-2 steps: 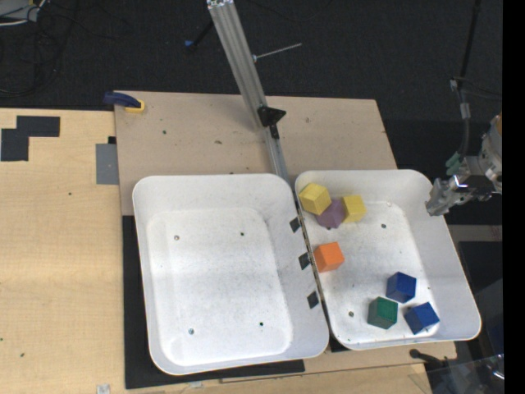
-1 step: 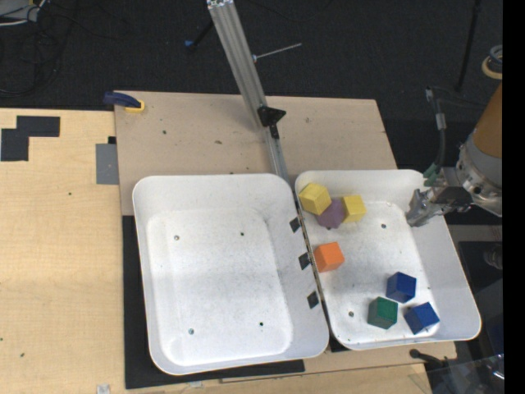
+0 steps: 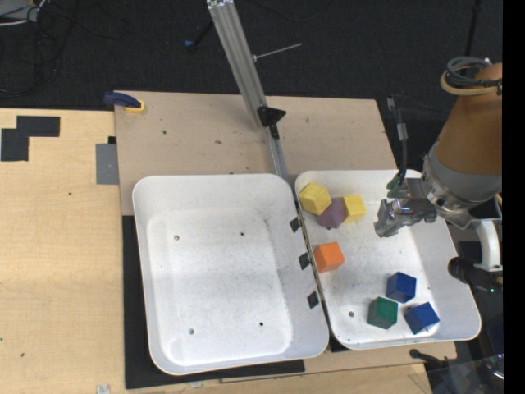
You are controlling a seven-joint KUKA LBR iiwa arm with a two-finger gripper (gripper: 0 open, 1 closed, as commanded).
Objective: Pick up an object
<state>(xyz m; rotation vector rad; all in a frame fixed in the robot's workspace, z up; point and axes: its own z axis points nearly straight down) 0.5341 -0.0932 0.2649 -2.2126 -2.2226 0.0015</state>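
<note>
My pincer hovers over the right bin, apart from every block; I cannot tell its state. Near the bin's left wall: 2 yellow cubes flanking a purple block, an orange cube below. Toward the near edge: 2 blue cubes and a green cube.

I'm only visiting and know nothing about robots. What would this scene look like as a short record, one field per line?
Bench: two shallow white bins side by side, left bin and right bin
Arm: grey with an orange band, reaching in from the right
Gripper: above the right bin's upper part, nothing seen between its fingers
Upper cluster: large yellow block, purple block, small yellow block, close together
Middle: orange block, alone
Lower cluster: two blue blocks, green block
</note>
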